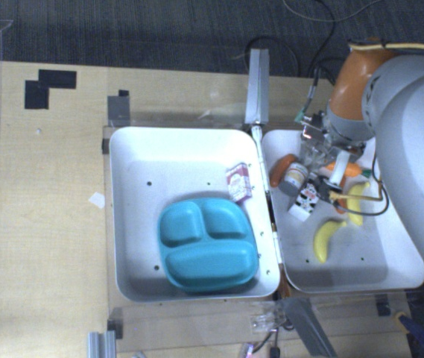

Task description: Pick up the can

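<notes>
The gripper hangs over the can in the right bin — approach step, grip state unclear — next, a straight descent

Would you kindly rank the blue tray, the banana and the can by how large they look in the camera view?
1. Blue tray, by far the largest.
2. Banana.
3. Can, though partly hidden under the gripper, so less certain.

Glossy blue plastic tray in a smooth white bin.
</notes>
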